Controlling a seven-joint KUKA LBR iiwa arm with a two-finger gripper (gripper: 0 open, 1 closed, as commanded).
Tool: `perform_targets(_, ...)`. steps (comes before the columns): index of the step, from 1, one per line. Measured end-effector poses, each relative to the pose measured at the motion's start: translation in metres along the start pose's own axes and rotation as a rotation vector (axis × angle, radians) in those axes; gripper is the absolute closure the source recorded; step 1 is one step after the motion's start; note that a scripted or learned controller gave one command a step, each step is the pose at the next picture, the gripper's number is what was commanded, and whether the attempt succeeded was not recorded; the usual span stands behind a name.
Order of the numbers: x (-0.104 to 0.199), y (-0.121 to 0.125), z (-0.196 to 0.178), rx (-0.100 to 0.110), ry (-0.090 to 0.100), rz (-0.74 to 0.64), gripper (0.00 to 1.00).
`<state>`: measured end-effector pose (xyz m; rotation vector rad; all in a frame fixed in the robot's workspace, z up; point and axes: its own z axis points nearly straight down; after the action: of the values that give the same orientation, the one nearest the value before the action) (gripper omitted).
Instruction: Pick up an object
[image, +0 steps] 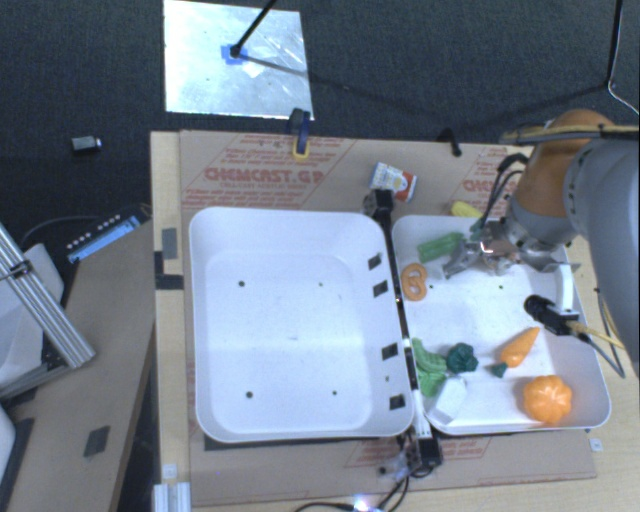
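Lying diagonal, carrot (519, 347) tip lower-left, tool (470, 256) near green piece (439, 246)

Tabletop (170, 330) bears printed cardboard sheet (260, 165); two white bins on it: left bin (290, 325) nine o'clock, right bin (500, 320) three o'clock, touching.

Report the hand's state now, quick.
Hand: low in the right bin, beside the green object; open or shut cannot be told.
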<state>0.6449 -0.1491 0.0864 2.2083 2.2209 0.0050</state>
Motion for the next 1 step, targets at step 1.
perform_targets(1, 0.0642, 0.0263, 0.0006, 0.004, 0.005, -0.004, 0.0)
